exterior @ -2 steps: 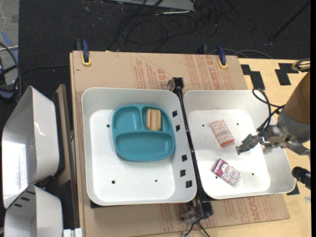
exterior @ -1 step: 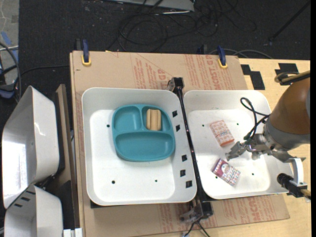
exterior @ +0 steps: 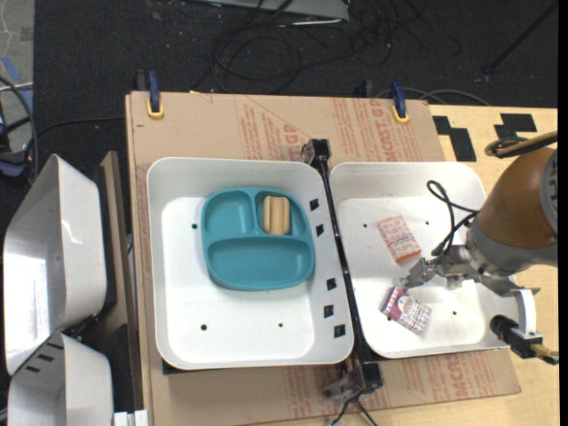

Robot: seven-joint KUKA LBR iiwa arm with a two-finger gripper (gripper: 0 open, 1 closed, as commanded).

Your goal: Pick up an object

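Note:
In the right bin (exterior: 461, 180) lie two small packets. A pink and white one (exterior: 398, 238) sits near the bin's middle, and a colourful one (exterior: 406, 310) lies near the front. My gripper (exterior: 423, 276) reaches in from the right, low over the bin floor between the two packets. It is just above and to the right of the colourful packet. Nothing is visibly held. The arm's orange band (exterior: 525, 201) and grey wrist (exterior: 486, 257) cover the bin's right side.
The left bin (exterior: 177, 238) holds a teal divided plate (exterior: 257, 256) with a tan wooden block (exterior: 277, 215) in its upper right compartment. A black divider (exterior: 335, 256) runs between the bins. A cable (exterior: 448, 204) loops from the wrist. White containers (exterior: 53, 256) stand at far left.

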